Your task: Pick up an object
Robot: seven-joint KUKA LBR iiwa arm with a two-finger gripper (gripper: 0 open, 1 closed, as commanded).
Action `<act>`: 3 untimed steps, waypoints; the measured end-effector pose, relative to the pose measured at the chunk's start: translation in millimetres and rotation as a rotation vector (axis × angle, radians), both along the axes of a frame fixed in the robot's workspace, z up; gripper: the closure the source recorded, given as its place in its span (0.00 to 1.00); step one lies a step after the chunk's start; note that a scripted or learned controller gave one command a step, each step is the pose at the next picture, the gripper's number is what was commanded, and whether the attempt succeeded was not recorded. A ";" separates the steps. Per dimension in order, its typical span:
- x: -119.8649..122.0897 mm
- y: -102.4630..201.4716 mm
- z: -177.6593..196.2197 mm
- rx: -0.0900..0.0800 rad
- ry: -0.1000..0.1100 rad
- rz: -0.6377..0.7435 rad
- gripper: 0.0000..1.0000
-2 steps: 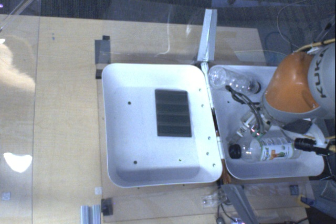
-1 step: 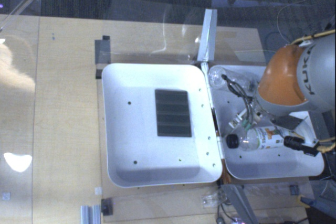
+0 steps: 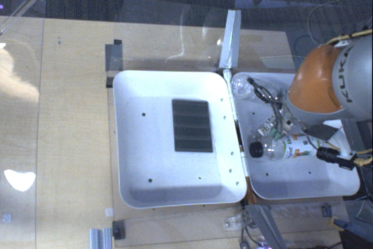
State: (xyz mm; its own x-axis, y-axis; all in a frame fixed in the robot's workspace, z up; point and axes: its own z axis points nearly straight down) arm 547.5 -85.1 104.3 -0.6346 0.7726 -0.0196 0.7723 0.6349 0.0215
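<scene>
A clear plastic bottle (image 3: pixel 278 149) with a black cap (image 3: pixel 255 149) lies on its side in the right bin (image 3: pixel 303 183), cap pointing left. My gripper (image 3: pixel 275 125) hangs low in that bin, just above and touching or nearly touching the bottle's upper side; cables and metal parts blur its outline. The orange band (image 3: pixel 315 83) of the arm covers the bin's back right part. A second clear, crumpled plastic item (image 3: pixel 241 88) rests in the right bin's back left corner. A dark ribbed rectangular pad (image 3: pixel 192 125) lies flat in the middle of the left bin (image 3: pixel 140 172).
A raised divider (image 3: pixel 238 137) separates the two bins. A metal bracket (image 3: pixel 229 46) stands behind their junction. Light wooden bench (image 3: pixel 58 125) stretches to the left. A black connector (image 3: pixel 335 157) juts from the arm over the right bin's right side.
</scene>
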 end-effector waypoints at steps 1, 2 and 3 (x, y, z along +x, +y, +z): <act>42.2 12.0 81.5 0.011 0.022 -0.613 1.00; 42.2 12.0 81.3 0.011 0.022 -0.613 0.00; 5.7 -19.9 0.8 0.010 0.025 -0.558 0.00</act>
State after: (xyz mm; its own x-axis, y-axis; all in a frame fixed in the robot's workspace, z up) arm 553.2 -105.0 105.1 -0.1299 0.9915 -0.0005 0.9915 0.1299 0.0030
